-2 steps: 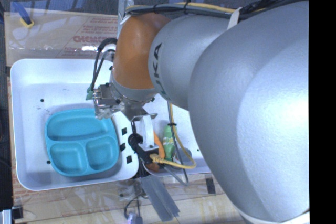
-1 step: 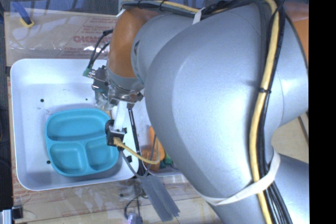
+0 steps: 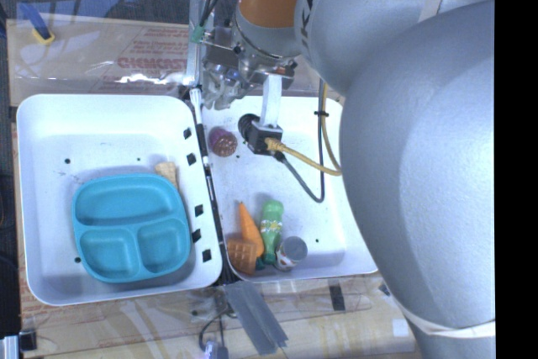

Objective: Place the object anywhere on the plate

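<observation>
A blue plate point(image 3: 130, 227) with three compartments lies in the left bin point(image 3: 50, 139), toward its front. A small tan piece point(image 3: 167, 172) rests against the plate's back right rim. My gripper point(image 3: 218, 90) hangs over the back left corner of the right bin point(image 3: 328, 219), close to the divider between the bins. Just in front of it, a round brown-purple object point(image 3: 223, 141) lies on the bin floor, apart from the gripper. Nothing shows in the gripper.
At the right bin's front left sit an orange carrot point(image 3: 246, 220), a green bottle point(image 3: 271, 224), a waffle cone point(image 3: 242, 252) and a grey can point(image 3: 293, 249). A black fitting with a yellow cable point(image 3: 303, 162) hangs beside the gripper. The arm's bulk covers the bin's right side.
</observation>
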You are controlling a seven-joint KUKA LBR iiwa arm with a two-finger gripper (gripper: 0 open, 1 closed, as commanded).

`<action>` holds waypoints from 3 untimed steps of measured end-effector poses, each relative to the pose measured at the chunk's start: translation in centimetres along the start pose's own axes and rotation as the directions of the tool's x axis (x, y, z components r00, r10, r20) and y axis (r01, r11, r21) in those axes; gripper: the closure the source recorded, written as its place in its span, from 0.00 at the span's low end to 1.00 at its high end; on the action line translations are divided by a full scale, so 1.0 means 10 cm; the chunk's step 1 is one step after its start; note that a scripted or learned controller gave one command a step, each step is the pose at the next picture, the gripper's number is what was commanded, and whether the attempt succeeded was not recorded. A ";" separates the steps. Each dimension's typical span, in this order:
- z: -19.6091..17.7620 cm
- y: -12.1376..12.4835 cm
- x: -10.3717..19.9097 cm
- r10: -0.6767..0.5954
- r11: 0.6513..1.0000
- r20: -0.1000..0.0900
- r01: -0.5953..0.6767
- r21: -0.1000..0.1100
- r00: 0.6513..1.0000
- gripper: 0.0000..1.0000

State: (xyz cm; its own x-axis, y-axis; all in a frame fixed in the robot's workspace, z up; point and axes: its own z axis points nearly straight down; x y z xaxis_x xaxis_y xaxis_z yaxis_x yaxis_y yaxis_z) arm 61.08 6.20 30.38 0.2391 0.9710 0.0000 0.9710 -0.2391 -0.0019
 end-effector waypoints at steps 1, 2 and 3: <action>0.58 -0.23 0.10 0.456 0.890 0.004 -0.456 0.005 0.890 1.00; 1.41 -0.30 0.74 0.373 0.928 0.004 -0.373 0.005 0.928 1.00; 1.41 -0.30 0.74 0.373 0.928 0.004 -0.373 0.005 0.928 0.00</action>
State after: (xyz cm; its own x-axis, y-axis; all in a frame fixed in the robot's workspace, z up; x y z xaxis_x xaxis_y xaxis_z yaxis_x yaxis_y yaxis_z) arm 59.92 14.10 16.28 0.5841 0.8116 -0.0049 0.8116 -0.5842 -0.0067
